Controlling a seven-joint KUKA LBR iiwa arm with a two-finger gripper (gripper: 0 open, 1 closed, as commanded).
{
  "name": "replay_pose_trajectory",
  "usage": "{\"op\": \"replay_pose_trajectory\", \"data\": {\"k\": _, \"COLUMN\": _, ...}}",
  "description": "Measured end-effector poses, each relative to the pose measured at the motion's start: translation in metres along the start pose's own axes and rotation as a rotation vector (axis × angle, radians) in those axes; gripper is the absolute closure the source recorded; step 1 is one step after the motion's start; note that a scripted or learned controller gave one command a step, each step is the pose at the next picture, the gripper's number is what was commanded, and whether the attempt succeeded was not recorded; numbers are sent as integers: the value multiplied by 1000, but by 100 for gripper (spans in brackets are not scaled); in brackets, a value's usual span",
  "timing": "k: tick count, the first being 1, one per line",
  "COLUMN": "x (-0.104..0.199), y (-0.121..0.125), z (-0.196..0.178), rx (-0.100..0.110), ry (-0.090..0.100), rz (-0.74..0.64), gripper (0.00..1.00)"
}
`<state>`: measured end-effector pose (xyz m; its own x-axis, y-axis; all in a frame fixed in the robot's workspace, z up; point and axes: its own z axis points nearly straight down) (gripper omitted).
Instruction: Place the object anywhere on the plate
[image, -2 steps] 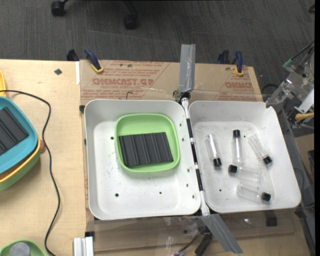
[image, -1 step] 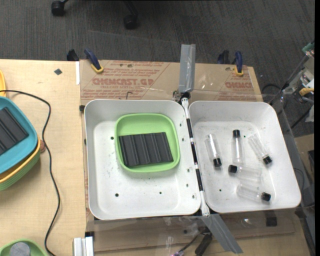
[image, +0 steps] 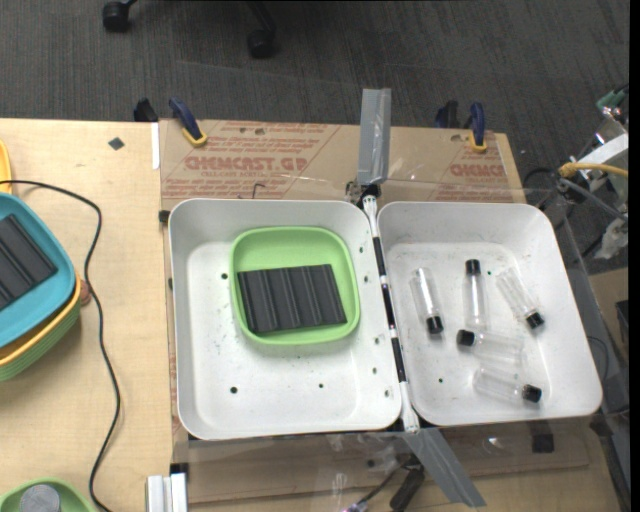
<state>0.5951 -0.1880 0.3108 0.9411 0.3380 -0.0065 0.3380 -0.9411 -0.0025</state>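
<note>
Two shallow white bins sit side by side on the bench, their inner walls touching down the middle. In the left bin (image: 190, 330) a square green plate (image: 246, 250) rests toward the far edge, roughly centred between the side walls, and a dark ribbed pad (image: 293, 298) lies flat on it, covering most of its floor. The right bin (image: 560, 260) holds the clear plastic vials — four of them, each lying on its side with a black cap. One vial (image: 427, 301) lies near the inner wall, its cap pointing at the near edge; a second vial (image: 470, 303) lies just beside it, toward the middle, with a black cap at each visible end. A third vial (image: 520, 298) is angled toward the outer wall, cap pointing to the near right corner. The fourth vial (image: 505, 385) lies closest to the near edge, cap toward the right corner, well apart from the plate like the rest. Behind both bins a sheet of printed cardboard (image: 250, 160) is held by blue clamps at its far corners, and a black cable (image: 105, 330) trails across the wooden bench top to the left.
</note>
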Motion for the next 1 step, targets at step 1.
{"op": "replay_pose_trajectory", "data": {"k": 1, "x": 0, "y": -24, "z": 35, "rx": 0, "ry": 0, "rz": 131, "gripper": 0}}
